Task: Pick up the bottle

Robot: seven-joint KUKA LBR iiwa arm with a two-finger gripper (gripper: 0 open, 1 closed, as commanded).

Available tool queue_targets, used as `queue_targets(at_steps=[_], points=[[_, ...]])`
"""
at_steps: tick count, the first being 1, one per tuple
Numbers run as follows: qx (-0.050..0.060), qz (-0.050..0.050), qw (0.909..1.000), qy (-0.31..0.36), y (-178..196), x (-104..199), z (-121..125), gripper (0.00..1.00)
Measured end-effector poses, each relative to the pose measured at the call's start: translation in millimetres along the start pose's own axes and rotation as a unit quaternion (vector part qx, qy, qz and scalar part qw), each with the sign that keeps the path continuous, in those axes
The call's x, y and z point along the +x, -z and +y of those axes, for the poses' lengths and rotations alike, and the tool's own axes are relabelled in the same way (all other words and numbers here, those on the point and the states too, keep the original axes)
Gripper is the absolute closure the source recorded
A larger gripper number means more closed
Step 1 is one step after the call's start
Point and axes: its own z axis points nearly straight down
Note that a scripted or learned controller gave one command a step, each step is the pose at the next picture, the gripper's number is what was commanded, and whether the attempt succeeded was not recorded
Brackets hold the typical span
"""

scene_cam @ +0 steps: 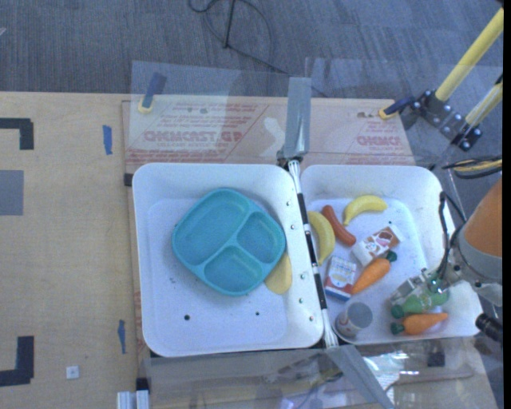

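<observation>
This looks like a robotics lab. A plywood bench (64, 240) carries black corner markers (20, 132) and blue tape tabs (107, 138), two white bins (152, 192) sit screwed side by side, plastic toy food (365, 206) fills one, and cables (231, 24) trail over grey carpet (80, 40).

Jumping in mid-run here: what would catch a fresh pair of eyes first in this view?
The big teal divided plate sits tilted in the left bin and draws the eye at once. Next is the crowded right bin: bananas, carrots, small cartons and a can packed together. At its right edge the gripper is down beside the green bottle, which lies just above a carrot in the lower right corner.
</observation>
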Motion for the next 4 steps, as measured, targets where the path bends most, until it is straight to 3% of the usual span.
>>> queue_targets(at_steps=[1, 2, 3, 4], points=[[-0.004, -0.004, 1.0, -0.003, 11.3, -3.5, 0.6, 1.0], [0.0, 0.002, 0.9845, -0.176, 0.4, -6.0, -0.7, 1.0], [-0.002, -0.001, 0.9959, -0.09, 1.0, 6.3, 59.0, 1.0], [-0.001, 0.001, 0.996, -0.089, -0.2, 8.0, 59.2, 0.0]])
